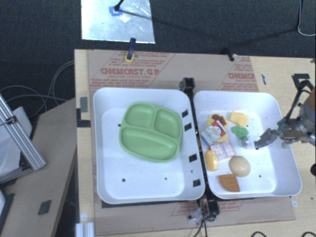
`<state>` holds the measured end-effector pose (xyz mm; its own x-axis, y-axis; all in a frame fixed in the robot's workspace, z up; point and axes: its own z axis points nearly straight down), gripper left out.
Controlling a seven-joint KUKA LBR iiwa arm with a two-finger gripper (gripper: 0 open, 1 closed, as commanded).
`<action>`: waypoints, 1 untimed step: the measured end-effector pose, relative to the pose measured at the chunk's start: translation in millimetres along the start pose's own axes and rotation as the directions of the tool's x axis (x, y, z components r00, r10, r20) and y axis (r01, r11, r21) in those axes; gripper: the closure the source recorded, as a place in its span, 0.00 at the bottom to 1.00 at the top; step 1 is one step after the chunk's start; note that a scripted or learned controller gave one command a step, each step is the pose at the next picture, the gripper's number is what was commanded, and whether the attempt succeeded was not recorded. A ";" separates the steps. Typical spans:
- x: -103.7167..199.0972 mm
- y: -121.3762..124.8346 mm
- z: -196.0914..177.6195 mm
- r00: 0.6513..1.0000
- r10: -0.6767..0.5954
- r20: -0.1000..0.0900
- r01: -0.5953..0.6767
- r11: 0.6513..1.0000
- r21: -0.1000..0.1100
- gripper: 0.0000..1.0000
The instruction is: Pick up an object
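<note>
The dark two-finger gripper (pixel 262 139) hangs over the right shallow white plastic bin (pixel 284 179), near its right wall; whether its fingers are spread or closed cannot be told, and nothing shows between them. At nine o'clock from it, close by, lies a small green toy piece (pixel 240 131). A beige egg-shaped ball (pixel 239 166) sits at seven o'clock, an orange wedge (pixel 229 182) just below that. Further toward nine o'clock, the left white bin (pixel 106 181) holds a green three-compartment plastic tray (pixel 150 132).
</note>
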<state>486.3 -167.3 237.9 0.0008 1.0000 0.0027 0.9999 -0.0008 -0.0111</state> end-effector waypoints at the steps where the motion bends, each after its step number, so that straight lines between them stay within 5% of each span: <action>1: 0.6 2.6 -6.4 1.000 -0.004 0.003 0.004 1.000 -0.013 0.00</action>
<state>489.0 -166.6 244.2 -0.0033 1.0000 -0.0005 1.0000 0.0033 0.0019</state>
